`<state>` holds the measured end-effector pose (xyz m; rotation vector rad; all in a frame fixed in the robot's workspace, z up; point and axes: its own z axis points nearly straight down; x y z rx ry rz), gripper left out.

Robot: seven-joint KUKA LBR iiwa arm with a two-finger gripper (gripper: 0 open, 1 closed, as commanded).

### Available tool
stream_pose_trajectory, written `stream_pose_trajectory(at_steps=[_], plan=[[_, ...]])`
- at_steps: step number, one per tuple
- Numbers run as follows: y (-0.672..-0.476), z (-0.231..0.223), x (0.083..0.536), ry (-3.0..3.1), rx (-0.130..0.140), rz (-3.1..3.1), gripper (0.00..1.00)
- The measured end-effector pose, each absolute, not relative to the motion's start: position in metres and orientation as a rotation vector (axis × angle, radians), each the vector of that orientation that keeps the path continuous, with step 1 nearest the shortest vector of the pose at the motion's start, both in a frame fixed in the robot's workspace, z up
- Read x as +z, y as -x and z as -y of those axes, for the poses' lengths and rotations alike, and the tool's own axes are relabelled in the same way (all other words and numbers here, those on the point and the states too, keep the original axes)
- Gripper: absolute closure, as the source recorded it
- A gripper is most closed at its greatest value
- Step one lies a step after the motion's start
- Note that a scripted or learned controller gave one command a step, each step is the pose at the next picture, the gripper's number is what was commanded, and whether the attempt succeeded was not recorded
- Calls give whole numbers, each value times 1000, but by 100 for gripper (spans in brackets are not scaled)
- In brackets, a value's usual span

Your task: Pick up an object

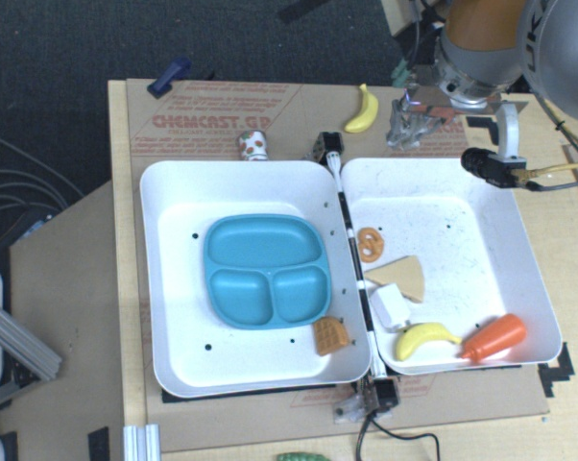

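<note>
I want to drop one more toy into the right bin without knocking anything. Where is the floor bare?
The right bin has bare floor across its far half and right side, beyond the pretzel. The near left corner is crowded: cracker wedge, white block, banana and carrot sit close together.

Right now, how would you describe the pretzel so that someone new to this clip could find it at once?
Start at the right-hand white bin and look along its left wall, near the divider between the bins. The pretzel lies there alone, just above the tan wedge. It is the only small orange-brown looped thing with holes through it.
</note>
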<state>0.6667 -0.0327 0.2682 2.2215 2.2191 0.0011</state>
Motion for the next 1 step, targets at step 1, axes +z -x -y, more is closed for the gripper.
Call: stream_pose_trajectory(at_steps=[1], plan=[[-667, 17, 264, -2221, -1, -2223, 100]])
